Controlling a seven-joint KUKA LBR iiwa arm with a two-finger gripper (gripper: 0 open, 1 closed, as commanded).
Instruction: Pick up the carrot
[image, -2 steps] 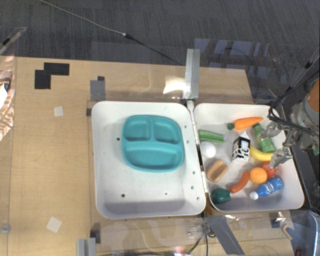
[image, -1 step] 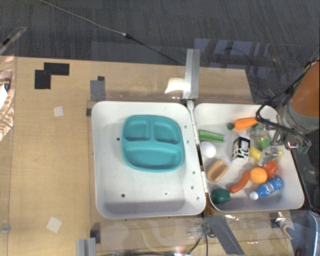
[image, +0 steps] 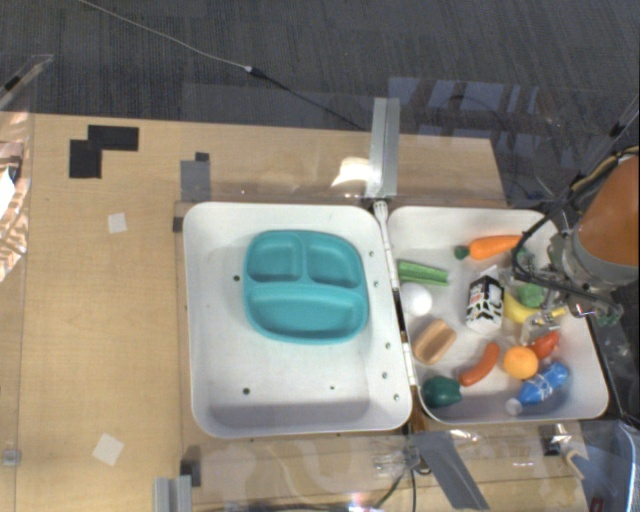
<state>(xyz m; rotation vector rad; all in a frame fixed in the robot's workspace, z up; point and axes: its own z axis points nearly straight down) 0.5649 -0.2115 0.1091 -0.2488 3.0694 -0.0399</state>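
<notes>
The carrot (image: 493, 246) lies at the back of the right bin (image: 596, 400), orange with a green stalk end pointing left. My gripper (image: 547, 312) hangs over the right side of that bin, below the arm's orange band (image: 612, 225). It sits in front of and to the right of the carrot, apart from it, above a yellow and green toy (image: 521, 303). Nothing of the carrot is inside the gripper.
The right bin also holds a green pod (image: 422, 271), a white ball (image: 417, 300), a black-and-white carton (image: 485, 302), a bun (image: 434, 341), a red sausage (image: 480, 364), an orange fruit (image: 520, 361) and a blue bottle (image: 541, 386). A teal divided plate (image: 303, 285) lies in the left bin (image: 215, 400).
</notes>
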